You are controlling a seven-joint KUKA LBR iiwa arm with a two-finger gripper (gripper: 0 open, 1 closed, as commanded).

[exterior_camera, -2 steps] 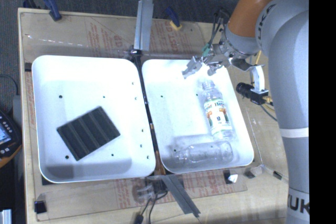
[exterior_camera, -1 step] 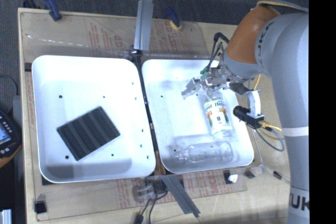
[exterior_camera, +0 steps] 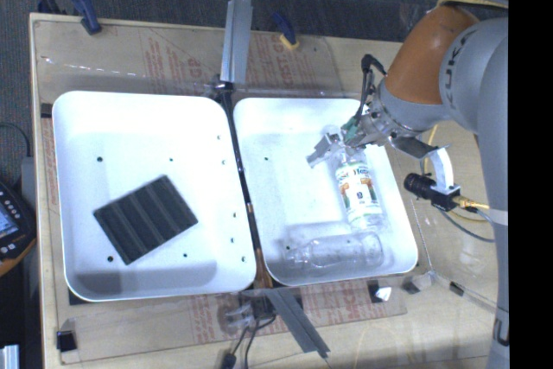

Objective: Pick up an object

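One gripper (exterior_camera: 355, 132) sits low in the right bin (exterior_camera: 275, 173), near its far right corner, right at the trigger head of a spray bottle (exterior_camera: 359, 190); whether it is spread or closed cannot be told from this slanted view, and nothing can be seen held in it. The spray bottle lies on its side, head toward the bin's far edge and base toward the near edge, its labelled body running along the right wall. Just beyond its base a clear bottle (exterior_camera: 337, 251) lies flat along the bin's near edge, close to the spray bottle and perhaps touching it. The step in hand looks like the approach to a grasp on the spray bottle. To do it well, I judge the grip should close across the narrow neck or the body's short axis rather than on the irregular trigger, which would likely slip or twist, and then lift straight up so the base does not drag the clear bottle. The grey and orange arm (exterior_camera: 441, 69) reaches in over the desk's right edge (exterior_camera: 432, 272). Well apart, in the left bin (exterior_camera: 130, 130), a dark ribbed pad (exterior_camera: 145, 219) lies toward the near left corner.
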